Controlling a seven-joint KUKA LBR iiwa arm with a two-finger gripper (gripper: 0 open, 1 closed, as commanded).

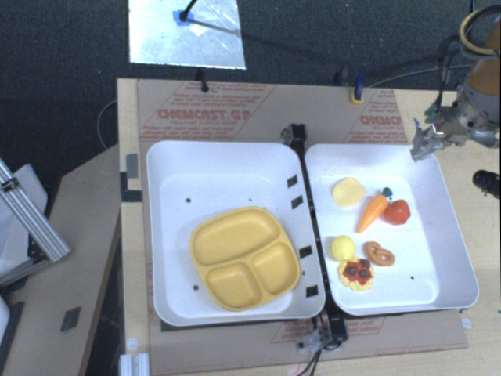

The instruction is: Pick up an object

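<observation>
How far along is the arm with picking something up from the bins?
Nothing looks picked yet. The grey arm's gripper sits above the right white bin's top right corner, apart from the toys. The orange toy carrot, red toy pepper, round yellow toy and small brown pretzel all lie in that bin. The whole reach, grasp and lift remains.

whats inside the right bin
Inside the right bin: pale yellow disc, carrot, red piece, yellow ball, pretzel, small tart. Nothing looks covered.

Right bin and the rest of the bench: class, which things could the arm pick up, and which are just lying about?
Could be picked:
carrot
tomato
lemon
pretzel
small pizza
pale yellow round piece

Lying about:
yellow divided tray
foil sheet
</observation>
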